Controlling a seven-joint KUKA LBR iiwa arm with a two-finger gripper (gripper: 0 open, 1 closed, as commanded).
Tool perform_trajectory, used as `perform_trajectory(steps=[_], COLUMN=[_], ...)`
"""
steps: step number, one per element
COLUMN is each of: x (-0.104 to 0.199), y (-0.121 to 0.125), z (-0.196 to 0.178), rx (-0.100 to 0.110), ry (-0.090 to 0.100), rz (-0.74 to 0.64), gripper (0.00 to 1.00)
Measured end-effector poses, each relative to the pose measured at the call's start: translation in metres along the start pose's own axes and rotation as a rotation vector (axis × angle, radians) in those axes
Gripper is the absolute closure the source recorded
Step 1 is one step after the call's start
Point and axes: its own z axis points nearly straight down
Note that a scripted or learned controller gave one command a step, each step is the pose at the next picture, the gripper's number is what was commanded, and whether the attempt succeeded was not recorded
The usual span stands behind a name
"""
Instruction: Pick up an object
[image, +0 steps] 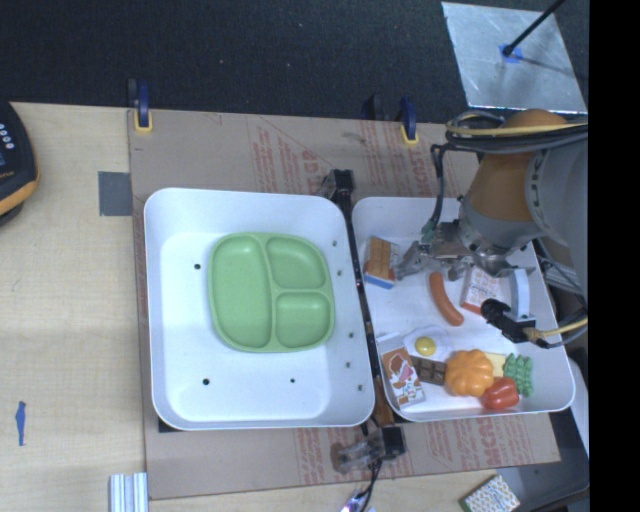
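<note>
Two shallow white bins are set side by side on a cardboard sheet (250, 150) on the worktop (70, 300). In the left bin (180, 390) a green divided plate (270, 291) lies flat, approx. central. The right bin (395, 215) holds the small items: a small orange-and-white box (379, 260) at the far left, a red sausage (446, 299) near the middle, a toy fried egg (425, 347) just near of it, a picture card (401, 377) at the near left w/ a dark brown bar (432, 372) touching its right edge, an orange pepper (469, 371) beside that, a red tomato-like piece (501, 395) and a green piece (519, 368) at the near right corner. The arm (520, 190) is seen reaching in from the right over the far part of the right bin. The pincer (425, 258) is positioned low betw. the box and the sausage; metal fingers (410, 262) are seen pointing left toward the box, but whether they are spread or closed cannot be told, and nothing is seen betw. them. A red-and-white packet (478, 290) lies partly under the wrist, right of the sausage.
</note>
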Motion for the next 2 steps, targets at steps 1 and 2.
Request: perform_trajectory(steps=[1,2], x=[-0.041,-0.020], y=[-0.027,-0.048], z=[-0.004,-0.003], rx=[-0.001,0.000], ry=[0.007,0.003], rz=[0.003,0.002], gripper=[0.00,0.00])
